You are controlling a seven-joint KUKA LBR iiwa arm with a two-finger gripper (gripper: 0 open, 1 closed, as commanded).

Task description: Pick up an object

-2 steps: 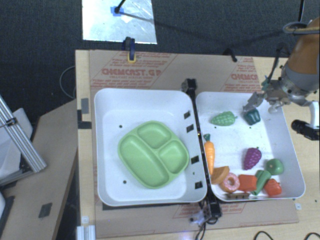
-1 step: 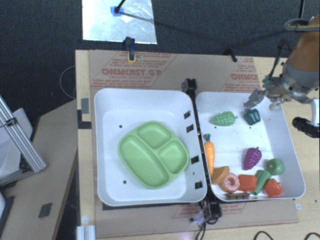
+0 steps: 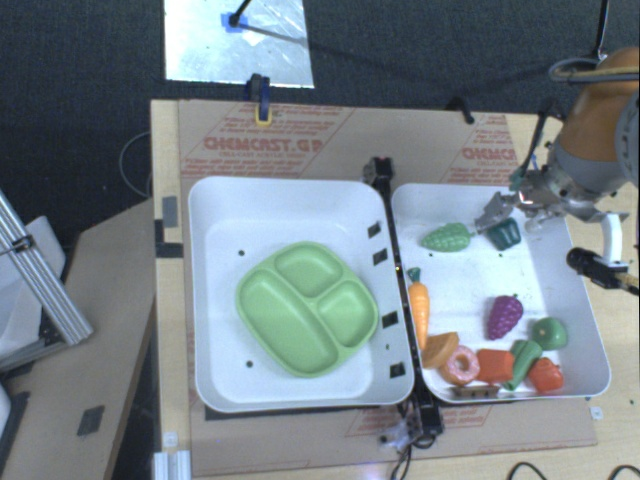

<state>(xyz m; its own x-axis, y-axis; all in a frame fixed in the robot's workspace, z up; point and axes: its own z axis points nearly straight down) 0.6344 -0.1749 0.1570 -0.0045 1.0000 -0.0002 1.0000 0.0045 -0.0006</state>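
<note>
Two shallow white plastic bins sit side by side on the bench: the left bin [image 3: 215, 268] carries one pale green divided plate [image 3: 305, 308] with three compartments, and the right bin [image 3: 575, 298] carries the toy food. Counted there: one light green leafy vegetable [image 3: 446, 237] near the bin's far left part, one small dark teal block [image 3: 505, 233] just right of it, one orange carrot [image 3: 419, 310] with a green top along the left wall, one purple bunch of grapes [image 3: 505, 315] in the middle, one green round piece [image 3: 548, 332] to its right, and a cluster at the near wall made of one pink-frosted doughnut [image 3: 462, 366], one tan piece [image 3: 439, 349] touching it, one orange-red block [image 3: 494, 365], one green stalk-shaped piece [image 3: 523, 362] and one red piece [image 3: 545, 374]. The grey arm with its orange band [image 3: 600, 118] reaches in from the right, and the gripper [image 3: 508, 208] hangs over the far part of the right bin, its metal fingers apart with nothing between them. The dark teal block lies just below the fingertips, close beside them; whether they touch cannot be told. The leafy vegetable lies near, to the left of the gripper.
</note>
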